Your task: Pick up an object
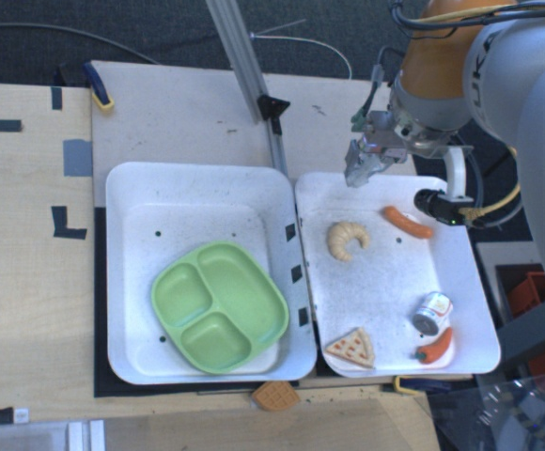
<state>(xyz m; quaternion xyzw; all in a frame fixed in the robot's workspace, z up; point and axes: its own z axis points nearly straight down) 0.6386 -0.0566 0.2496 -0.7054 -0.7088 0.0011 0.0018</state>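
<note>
My gripper (pixel 359 173) hangs over the far edge of the right bin (pixel 385 280), with nothing visible between its fingers. A tan croissant (pixel 346 239) lies below it in the bin, a short way toward the front. An orange sausage (pixel 407 222) lies to the right of the croissant. Near the bin's front right corner stand a small silver can (pixel 430 312) and a red-orange chili pepper (pixel 436 347). A pizza slice (pixel 351 349) rests at the front left of that bin.
The left bin (pixel 132 252) holds a green divided plate (pixel 218 305). A grey metal pole (pixel 244 54) slants down to the gap between the bins. A round cookie (pixel 273 396) lies on the bench in front of the bins.
</note>
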